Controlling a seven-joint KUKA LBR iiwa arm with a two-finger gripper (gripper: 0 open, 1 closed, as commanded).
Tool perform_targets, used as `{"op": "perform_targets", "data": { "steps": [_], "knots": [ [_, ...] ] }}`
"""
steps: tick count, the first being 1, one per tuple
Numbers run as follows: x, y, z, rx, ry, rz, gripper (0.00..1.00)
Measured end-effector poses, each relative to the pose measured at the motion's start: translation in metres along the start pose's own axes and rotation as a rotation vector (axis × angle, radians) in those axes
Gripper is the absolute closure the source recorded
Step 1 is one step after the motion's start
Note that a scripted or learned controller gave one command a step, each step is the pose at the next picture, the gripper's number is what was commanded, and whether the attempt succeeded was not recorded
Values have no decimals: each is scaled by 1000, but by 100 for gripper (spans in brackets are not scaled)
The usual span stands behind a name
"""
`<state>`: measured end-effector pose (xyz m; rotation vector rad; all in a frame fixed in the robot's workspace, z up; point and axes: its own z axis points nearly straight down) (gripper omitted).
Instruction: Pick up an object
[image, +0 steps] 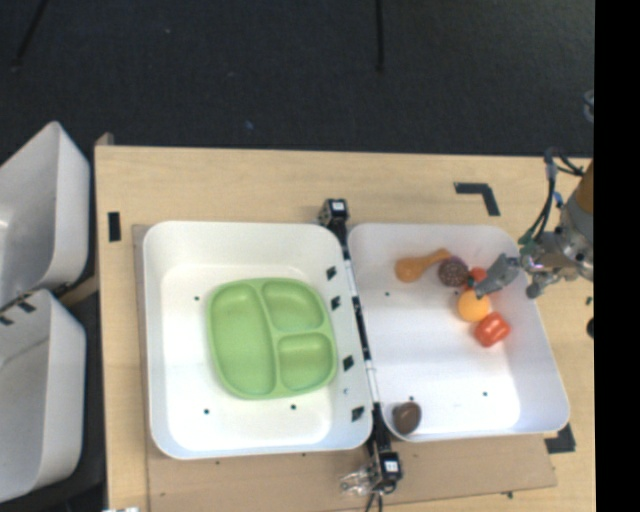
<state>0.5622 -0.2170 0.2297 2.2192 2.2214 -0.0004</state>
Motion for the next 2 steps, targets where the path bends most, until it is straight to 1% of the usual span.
{"op": "perform_targets", "data": {
  "steps": [1,2],
  "knots": [
    [-9,-6,48,3,0,2,0],
    [-5,-3,102,-8,-8,4,0]
  ]
}}
